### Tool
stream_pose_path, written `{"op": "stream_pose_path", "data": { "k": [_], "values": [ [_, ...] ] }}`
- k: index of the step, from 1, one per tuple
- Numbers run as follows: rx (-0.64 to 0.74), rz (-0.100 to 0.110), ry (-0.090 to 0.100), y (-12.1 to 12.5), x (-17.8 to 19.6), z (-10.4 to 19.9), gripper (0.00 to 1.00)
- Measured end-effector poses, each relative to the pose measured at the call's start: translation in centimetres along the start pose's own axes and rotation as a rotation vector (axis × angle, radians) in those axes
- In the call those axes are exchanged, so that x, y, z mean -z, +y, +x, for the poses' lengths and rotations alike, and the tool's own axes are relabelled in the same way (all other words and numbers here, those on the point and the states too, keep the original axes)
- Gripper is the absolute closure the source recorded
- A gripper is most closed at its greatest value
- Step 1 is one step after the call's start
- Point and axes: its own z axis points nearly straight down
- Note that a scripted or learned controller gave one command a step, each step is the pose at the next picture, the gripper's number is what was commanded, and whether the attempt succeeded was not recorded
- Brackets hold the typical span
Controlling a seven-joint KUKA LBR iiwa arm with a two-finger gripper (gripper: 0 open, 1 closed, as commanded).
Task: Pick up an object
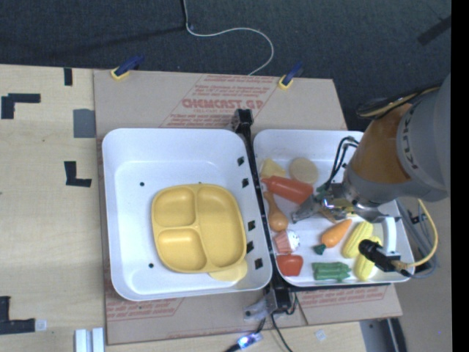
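My gripper (pixel 311 204) is low in the right bin (pixel 331 139), reaching in from the right among toy foods. It stands open, with one finger by the right end of a red pepper (pixel 288 189) and the other pointing toward an orange ball (pixel 278 221). I see nothing held between the fingers. A carrot (pixel 335 233) and a corn cob (pixel 357 238) lie just below the wrist. A beige round piece (pixel 303 170) and a yellow wedge (pixel 271 169) lie behind the gripper.
The left bin (pixel 124 152) holds a yellow divided plate (pixel 198 227). At the right bin's front lie a red piece (pixel 289 265), a green piece (pixel 331 271) and a second yellow cob (pixel 365 267). The arm's grey body (pixel 410 160) overhangs the right bin's right side.
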Motion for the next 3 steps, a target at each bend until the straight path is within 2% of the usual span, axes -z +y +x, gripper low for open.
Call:
{"op": "stream_pose_path", "data": {
  "k": [1, 3],
  "values": [
    [0.001, 0.002, 0.003, 0.0, 1.0, 0.1, 1.0],
    [0.003, 0.003, 0.007, 0.3, 9.6, 0.2, 1.0]
  ]
}}
